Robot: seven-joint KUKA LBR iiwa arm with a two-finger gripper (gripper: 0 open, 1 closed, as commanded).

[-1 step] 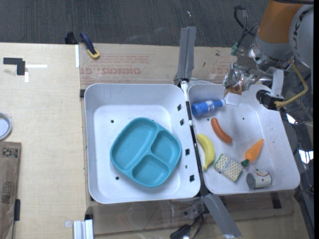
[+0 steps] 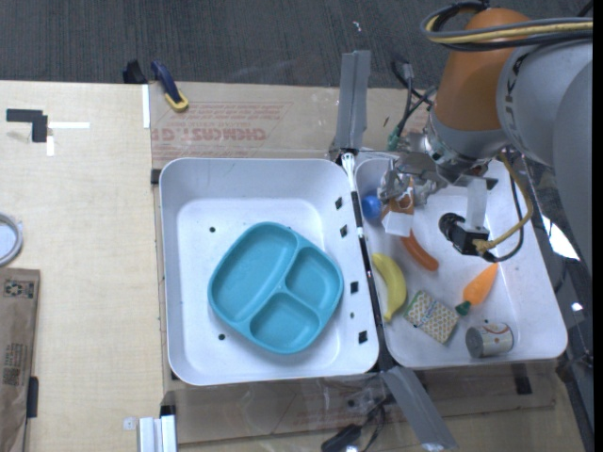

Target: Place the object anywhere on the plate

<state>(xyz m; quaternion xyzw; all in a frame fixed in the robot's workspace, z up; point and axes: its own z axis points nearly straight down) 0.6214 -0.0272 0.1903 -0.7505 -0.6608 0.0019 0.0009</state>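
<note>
Reaching in from the right, the grey arm (image 2: 546, 83) lowers its gripper (image 2: 400, 201) over the right bin (image 2: 546, 328), where the candidates for picking lie; whether it grips anything cannot be told. Alongside, the left bin (image 2: 188, 252) holds the waiting blue divided plate (image 2: 275, 287). Near the gripper lie a banana (image 2: 390, 283), a carrot (image 2: 480, 284) and a small blue ball (image 2: 371, 206).
</note>
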